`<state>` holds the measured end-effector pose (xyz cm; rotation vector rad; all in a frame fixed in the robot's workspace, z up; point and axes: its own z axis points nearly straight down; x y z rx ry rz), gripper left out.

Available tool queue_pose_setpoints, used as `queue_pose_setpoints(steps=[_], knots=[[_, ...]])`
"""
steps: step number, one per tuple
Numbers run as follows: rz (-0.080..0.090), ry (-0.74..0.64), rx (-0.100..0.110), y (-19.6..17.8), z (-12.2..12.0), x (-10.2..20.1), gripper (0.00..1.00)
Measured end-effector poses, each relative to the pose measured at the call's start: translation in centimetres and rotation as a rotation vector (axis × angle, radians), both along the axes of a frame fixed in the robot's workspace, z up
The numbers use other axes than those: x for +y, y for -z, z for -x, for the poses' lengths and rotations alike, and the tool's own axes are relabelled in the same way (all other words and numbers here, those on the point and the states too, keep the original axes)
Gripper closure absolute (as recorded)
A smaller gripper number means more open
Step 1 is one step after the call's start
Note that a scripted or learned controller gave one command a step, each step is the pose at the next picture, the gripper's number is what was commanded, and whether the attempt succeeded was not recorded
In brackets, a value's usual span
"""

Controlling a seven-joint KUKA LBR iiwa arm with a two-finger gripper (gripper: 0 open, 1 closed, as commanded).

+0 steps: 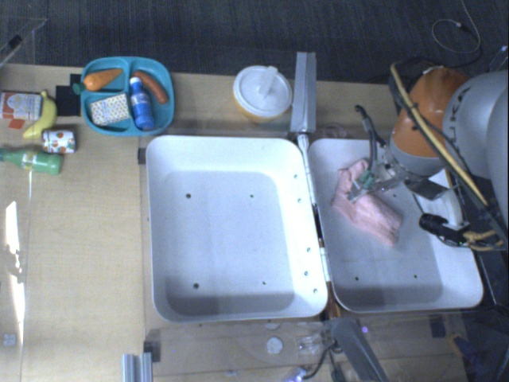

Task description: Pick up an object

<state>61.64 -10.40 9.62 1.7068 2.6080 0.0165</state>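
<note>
A crumpled pink cloth (367, 210) lies in the right bin (398, 285), in its upper left part. My gripper (371, 180) is down in that bin, right at the cloth's upper right edge and touching or nearly touching it. The grey arm with its orange band (425, 110) reaches in from the right above the bin's far corner. The wrist hides the gripper's tips.
The left bin (231, 293) sits beside the right one, with a metal rail (303, 94) at the back between them. A white lidded cup (262, 92), a blue tray of toy food (127, 95), a banana (41, 116), a can (59, 141) and a green bottle (32, 161) stand on the bench behind and to the left.
</note>
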Motion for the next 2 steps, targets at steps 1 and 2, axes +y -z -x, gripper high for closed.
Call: queue_pose_setpoints(steps=[1, 2], knots=[[0.004, -0.101, -0.002, 0.0, 0.5, 0.6, 0.00], [-0.002, 0.001, 0.006, 0.1, -2.3, 0.8, 0.00]])
